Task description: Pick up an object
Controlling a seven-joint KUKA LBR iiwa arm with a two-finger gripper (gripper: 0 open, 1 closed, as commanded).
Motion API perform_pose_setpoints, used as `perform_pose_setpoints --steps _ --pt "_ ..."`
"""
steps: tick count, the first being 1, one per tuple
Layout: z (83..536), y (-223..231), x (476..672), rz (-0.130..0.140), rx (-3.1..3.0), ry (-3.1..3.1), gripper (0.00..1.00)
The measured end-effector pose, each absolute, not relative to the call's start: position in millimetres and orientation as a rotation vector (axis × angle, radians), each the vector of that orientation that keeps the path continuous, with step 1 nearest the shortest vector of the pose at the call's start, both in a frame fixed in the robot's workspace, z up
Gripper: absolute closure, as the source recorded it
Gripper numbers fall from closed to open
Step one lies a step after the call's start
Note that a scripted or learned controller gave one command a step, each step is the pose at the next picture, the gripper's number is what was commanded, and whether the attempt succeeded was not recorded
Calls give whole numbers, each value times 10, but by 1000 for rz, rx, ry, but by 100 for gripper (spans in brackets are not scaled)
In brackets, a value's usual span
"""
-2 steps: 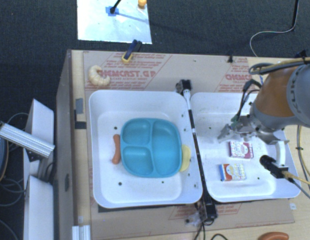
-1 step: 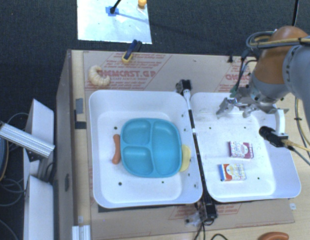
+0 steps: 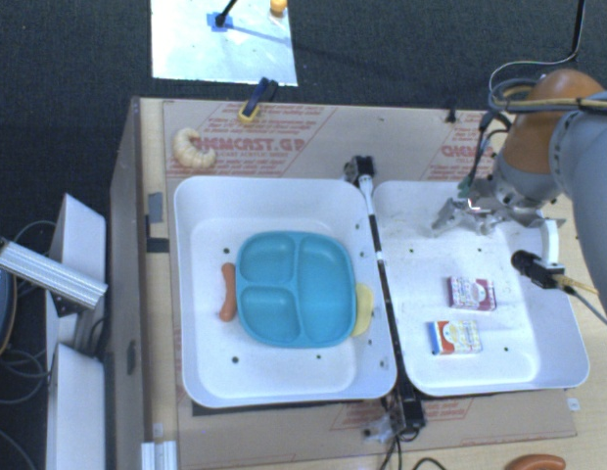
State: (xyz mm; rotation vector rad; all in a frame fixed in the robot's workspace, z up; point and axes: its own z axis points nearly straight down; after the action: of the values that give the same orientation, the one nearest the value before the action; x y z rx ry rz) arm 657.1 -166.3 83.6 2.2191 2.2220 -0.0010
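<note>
Hand (image 3: 467, 214) over right bin (image 3: 553, 360), two small cartons (image 3: 471, 293) below

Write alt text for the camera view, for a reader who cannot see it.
The grey arm's gripper hangs open over the top of the right bin, above two small packets. The left bin holds a blue divided plate, with a toy sausage beside it.

The two white bins (image 3: 284, 380) are looking like smooth, slightly glossy plastic. Lying in the left bin, the blue divided plate (image 3: 294, 289) is showing a smooth matt plastic finish. The tabletop (image 3: 313, 135) beneath the bins is looking like printed brown cardboard, matt.
</note>
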Motion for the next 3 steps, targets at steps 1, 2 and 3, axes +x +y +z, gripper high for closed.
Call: perform_pose_setpoints --steps 1,2,3 --pt "927 -1372 6153 2 2218 2222 0" --pt "848 -1452 6103 2 2219 2222 0" --pt "2003 -1611 6376 4 2213 2222 0"
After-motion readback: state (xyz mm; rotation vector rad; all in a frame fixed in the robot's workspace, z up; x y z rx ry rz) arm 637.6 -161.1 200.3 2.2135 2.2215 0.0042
